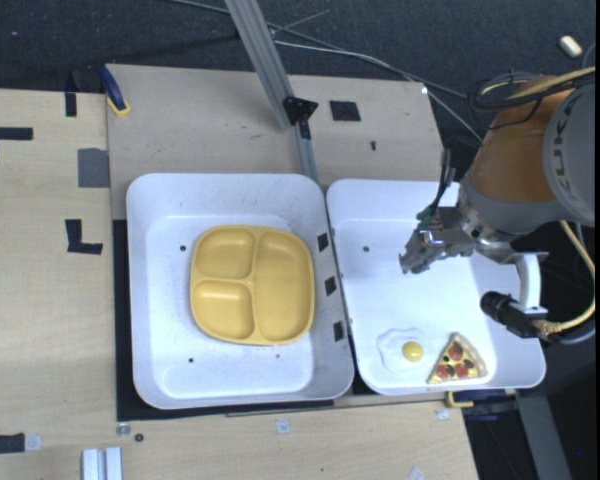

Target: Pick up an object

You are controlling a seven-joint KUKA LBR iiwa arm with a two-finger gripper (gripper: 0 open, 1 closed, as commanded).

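While the gripper (417, 256) is hovering with nothing between its fingers, the egg (402, 349) is lying below it, toward the bin's (380, 208) near edge.

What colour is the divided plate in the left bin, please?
Yellow all over; the camera view shows the divided plate plainly.

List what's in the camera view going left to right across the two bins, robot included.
Left bin → yellow divided plate → right bin → fried egg → pizza slice → arm's orange band. The gripper hangs above the right bin, roughly over the egg's column, so I left it unranked.
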